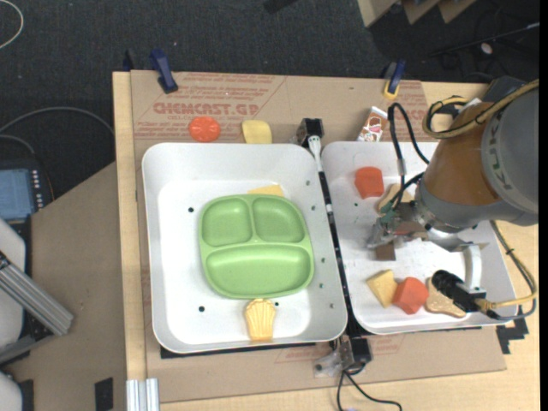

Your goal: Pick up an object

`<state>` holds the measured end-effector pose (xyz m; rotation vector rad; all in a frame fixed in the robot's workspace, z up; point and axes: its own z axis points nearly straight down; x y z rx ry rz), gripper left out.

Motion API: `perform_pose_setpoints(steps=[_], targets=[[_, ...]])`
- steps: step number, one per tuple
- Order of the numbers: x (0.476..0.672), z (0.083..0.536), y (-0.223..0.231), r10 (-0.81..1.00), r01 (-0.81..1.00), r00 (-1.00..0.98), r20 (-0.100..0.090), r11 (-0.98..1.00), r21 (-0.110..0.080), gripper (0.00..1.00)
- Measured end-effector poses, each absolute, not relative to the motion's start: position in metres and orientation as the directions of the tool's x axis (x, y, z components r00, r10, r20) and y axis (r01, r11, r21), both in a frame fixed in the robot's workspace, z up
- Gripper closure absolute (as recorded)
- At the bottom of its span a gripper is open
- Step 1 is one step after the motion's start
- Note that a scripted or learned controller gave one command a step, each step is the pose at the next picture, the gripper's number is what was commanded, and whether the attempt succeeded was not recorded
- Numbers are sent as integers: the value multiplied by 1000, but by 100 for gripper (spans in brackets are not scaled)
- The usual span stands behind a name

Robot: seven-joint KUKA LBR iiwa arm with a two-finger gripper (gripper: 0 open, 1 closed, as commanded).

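The jaws are being held low over the middle of the right bin (351, 212), and their spread is being hidden by the wrist, so it cannot be told. A yellow wedge (382, 287) is being judged the nearest candidate, lying just toward the view's near edge beside a red block (411, 294). An orange block (369, 181) is lying farther off.

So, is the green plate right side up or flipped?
Right side up: the plate, in the left bin, shows three hollow compartments with raised dividers facing the camera.
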<state>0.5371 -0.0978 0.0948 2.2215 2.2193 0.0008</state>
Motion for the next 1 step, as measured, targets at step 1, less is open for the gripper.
perform_pose_setpoints(steps=[1], targets=[[605, 192, -32, 1000, 1000, -10, 1, 10, 16, 100]])
